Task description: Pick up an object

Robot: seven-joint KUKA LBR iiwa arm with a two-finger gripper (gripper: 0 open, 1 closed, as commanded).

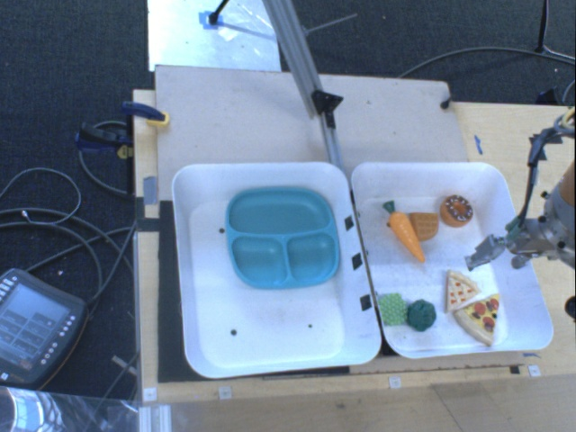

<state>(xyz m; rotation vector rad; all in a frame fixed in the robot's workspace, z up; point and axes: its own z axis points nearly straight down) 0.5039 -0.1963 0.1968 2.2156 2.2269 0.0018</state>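
A pale wooden desk (270, 115) on dark carpet (72, 43) bears two white bins: the left bin (202, 331) holds a blue divided plate (282, 237), the right bin (531, 327) toy foods, among them a carrot (406, 232) and pizza slices (475, 306). The end effector (486, 255) hovers over the right bin's right side beside the pizza, apparently carrying nothing; I cannot tell how wide it stands.

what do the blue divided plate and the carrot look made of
Blue divided plate: likely moulded plastic, one even matte teal with soft rounded compartment edges. Carrot: a toy, probably plastic or painted wood; flat uniform orange, stiff green top. Too small to settle.
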